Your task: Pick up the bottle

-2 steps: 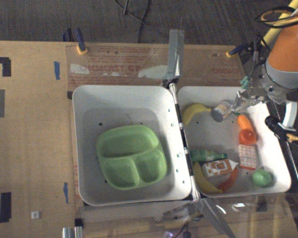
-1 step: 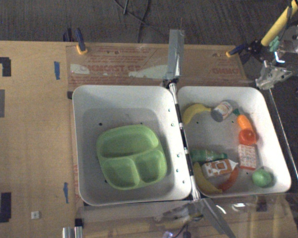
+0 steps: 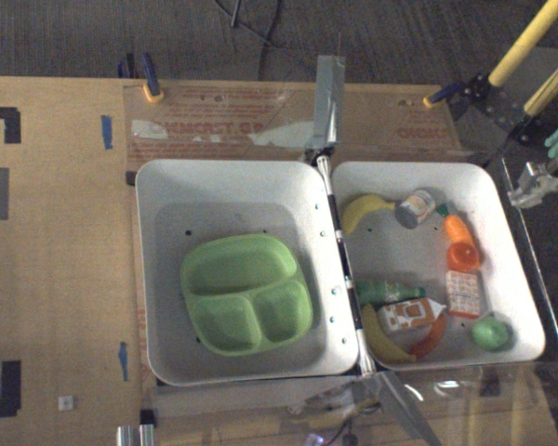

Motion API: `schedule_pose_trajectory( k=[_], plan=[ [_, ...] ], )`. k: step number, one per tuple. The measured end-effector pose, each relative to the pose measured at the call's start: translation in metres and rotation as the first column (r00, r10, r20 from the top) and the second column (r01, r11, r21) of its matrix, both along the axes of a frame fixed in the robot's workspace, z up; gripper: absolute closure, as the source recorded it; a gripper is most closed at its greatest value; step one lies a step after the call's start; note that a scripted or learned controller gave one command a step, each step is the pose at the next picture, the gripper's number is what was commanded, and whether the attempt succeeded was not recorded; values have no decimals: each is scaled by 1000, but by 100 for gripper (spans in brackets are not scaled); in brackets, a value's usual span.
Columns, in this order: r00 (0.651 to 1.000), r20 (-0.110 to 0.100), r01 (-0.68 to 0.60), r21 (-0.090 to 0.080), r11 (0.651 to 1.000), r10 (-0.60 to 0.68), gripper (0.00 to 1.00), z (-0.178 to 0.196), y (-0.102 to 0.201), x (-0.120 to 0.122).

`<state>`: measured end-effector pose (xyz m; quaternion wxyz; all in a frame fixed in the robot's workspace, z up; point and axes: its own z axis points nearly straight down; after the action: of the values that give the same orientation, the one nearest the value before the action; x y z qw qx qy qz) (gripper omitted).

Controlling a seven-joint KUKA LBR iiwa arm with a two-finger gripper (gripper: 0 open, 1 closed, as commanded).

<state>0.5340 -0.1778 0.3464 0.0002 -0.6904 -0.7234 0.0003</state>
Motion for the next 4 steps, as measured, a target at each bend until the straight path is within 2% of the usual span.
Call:
schedule_pose_trajectory(
  k=[1,2,3,4],
  plan=[
    [997,4,80,-2,997,-80,100,19,-2,-19],
    [1000,0,24,0,1000,-24,100,-12,-45,-54],
    [1000,4,23,-3,1000,-23,100,-2,-45,-53],
    [965,5,262,-2,965,-262,100,-21,-45,17]
  ],
)
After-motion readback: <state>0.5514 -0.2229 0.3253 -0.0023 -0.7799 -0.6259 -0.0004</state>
